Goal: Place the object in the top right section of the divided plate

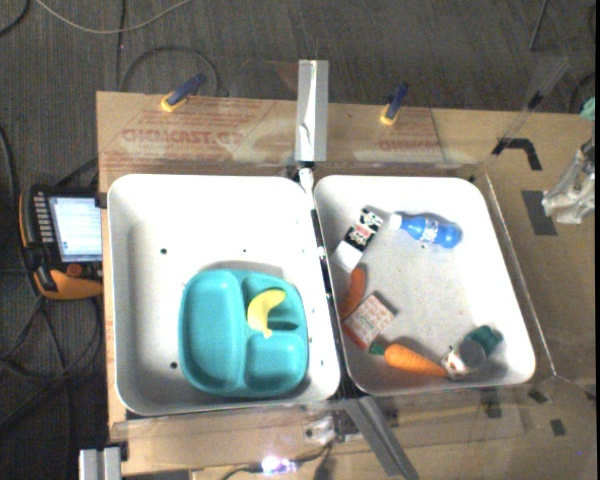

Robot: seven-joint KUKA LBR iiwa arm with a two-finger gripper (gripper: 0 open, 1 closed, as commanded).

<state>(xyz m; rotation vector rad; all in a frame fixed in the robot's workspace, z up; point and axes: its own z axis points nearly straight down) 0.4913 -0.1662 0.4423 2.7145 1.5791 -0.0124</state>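
Camera view shows the teal plastic divided plate lying in the left white shallow bin on the desk, with a small yellow curved banana-shaped toy resting in the plate's top right section, its lower tip touching the ridge between compartments. By that placing the task looks done or nearly so. The banana toy looks light, smooth and probably hollow plastic, so it would likely slip under a loose grip; the thick middle of the curve, taken across its narrow width, seems the best hold. In the right white shallow bin lie a blue-and-white bottle, an orange toy carrot, a small red-and-white packet and a dark teal cup-like piece. The pale metal pincer hangs at the far right, well apart from both bins; whether it is released or clenched I cannot tell, and nothing shows in it.
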